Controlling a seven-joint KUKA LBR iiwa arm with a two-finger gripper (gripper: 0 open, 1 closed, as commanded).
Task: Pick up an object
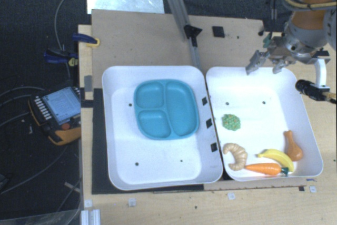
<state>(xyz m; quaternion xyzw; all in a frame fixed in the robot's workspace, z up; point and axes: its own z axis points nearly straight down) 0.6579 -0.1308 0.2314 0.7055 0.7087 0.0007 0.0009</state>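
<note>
While the pincer (267, 62), its fingers apart and empty, is held over the right bin's (310, 129) far edge, the toys (263, 158) are found well nearer, in the near corner.

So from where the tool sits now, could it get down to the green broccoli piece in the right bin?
Probably yes. The tool hangs over the right bin's far edge, and the broccoli lies alone on bare floor, apart from the croissant, banana, carrot and drumstick. Nothing stands between.
</note>
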